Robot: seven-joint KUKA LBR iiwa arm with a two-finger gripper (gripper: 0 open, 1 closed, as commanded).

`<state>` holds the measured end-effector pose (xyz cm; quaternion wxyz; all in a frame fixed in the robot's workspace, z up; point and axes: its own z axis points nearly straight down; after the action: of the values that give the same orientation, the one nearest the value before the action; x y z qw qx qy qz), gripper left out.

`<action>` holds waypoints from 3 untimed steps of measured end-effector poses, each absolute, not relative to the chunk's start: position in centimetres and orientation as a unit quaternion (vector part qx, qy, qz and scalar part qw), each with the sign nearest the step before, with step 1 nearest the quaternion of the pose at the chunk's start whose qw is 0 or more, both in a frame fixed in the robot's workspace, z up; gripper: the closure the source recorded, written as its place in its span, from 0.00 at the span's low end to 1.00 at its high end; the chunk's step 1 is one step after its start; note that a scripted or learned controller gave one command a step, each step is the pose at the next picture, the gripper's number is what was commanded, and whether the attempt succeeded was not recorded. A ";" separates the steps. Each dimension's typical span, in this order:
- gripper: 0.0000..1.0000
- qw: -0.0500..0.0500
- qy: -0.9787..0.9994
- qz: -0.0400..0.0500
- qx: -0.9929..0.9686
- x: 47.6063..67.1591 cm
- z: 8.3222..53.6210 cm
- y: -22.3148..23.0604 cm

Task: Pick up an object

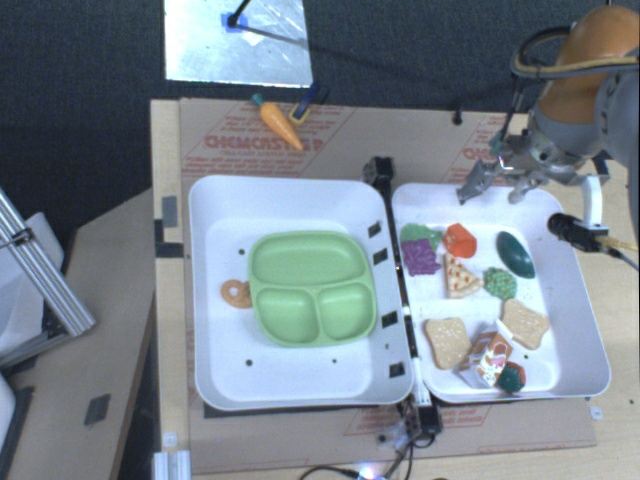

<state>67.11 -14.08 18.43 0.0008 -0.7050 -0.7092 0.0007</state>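
My gripper (495, 185) hangs over the far edge of the right bin (575, 298), its two fingers spread apart with nothing between them. Below it in that bin lie several toy foods: a purple grape bunch (420, 257), a green leafy piece (420, 235), a red-orange tomato (460, 239), a pizza slice (461, 278), a dark green avocado-like piece (515, 254), a broccoli floret (500, 284), two bread slices (447, 341) (524, 323), and a small carton (489, 359).
The left bin (215, 228) holds a green divided plate (308, 286) and a small pretzel (236, 294). A toy carrot (279, 124) lies on the cardboard behind the bins. A black divider (392, 268) runs between the bins.
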 end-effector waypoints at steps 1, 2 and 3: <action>0.00 0.001 -0.709 0.001 -0.705 67.6 14.1 -14.2; 0.00 0.001 -0.710 0.001 -0.705 67.6 8.9 -14.1; 1.00 -0.003 -0.710 -0.002 -0.704 67.9 10.4 -14.1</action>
<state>67.86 -14.10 10.38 -0.0026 -0.7040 -0.7102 -0.0017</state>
